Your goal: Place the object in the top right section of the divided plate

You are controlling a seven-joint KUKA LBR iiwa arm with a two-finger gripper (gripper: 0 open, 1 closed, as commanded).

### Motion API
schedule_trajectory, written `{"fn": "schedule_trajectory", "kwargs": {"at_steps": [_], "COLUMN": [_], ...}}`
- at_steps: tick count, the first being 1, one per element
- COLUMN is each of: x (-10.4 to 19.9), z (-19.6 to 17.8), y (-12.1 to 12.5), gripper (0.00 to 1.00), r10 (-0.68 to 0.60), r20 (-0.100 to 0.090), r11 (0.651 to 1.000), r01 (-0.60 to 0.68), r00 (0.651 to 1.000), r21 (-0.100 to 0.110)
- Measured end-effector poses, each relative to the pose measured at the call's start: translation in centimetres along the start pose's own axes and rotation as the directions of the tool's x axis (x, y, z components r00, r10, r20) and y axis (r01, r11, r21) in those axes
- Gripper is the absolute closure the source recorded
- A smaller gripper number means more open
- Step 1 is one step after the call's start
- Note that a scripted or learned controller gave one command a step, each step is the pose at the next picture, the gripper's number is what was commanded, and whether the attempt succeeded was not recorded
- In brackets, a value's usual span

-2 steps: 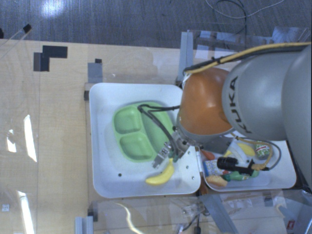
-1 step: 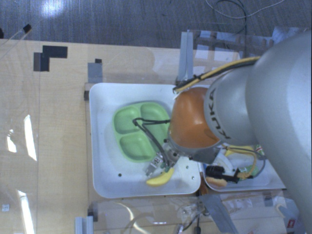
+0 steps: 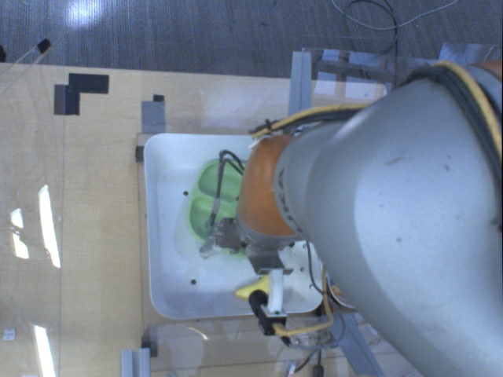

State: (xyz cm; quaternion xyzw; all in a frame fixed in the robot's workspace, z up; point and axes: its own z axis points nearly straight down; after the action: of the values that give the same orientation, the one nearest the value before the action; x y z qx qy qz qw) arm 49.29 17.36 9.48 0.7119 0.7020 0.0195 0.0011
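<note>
White plastic forms the shallow bin [image 3: 169, 234] at the centre of the view, a rounded-corner tray resting on a pale wooden bench [image 3: 78, 210]. Inside the bin lies a green divided plate [image 3: 206, 199], glossy and smooth, its sections showing as rounded lobes; much of the plate is hidden under the arm [image 3: 393, 203]. A small yellow object [image 3: 250, 291] sits on the bin floor near the bin's lower edge, below the plate and apart from it, just beside a white part of the wrist. Too little of the object shows to tell its shape, its long axis or which way it points. The arm comes in from the right, a broad matte grey cylinder that covers the right half of the view, with a shiny orange band [image 3: 259, 195] above the wrist. Black and yellow cables run along the arm. The gripper [image 3: 212, 242] is a grey metal piece at the arm's left end, hanging over the lower part of the plate. Whether the jaws are spread or pressed together cannot be told from this angle, and nothing is visibly held. Dark square markers lie on the bench at upper left.
</note>
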Motion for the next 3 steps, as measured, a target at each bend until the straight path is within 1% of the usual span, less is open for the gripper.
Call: {"fn": "schedule_trajectory", "kwargs": {"at_steps": [1, 2, 3], "x": [-0.9, 3.0, 3.8], "z": [-1.7, -5.8, -13.4], "y": [-0.7, -0.3, -0.2], "gripper": [0.0, 0.0, 0.0], "r10": [0.022, 0.33, 0.021], "r20": [0.001, 0.012, 0.025], "r11": [0.999, 0.944, 1.0], "r01": [-0.022, -0.33, -0.021], "r00": [1.0, 0.944, 0.999], "r21": [0.025, 0.018, 0.021]}}
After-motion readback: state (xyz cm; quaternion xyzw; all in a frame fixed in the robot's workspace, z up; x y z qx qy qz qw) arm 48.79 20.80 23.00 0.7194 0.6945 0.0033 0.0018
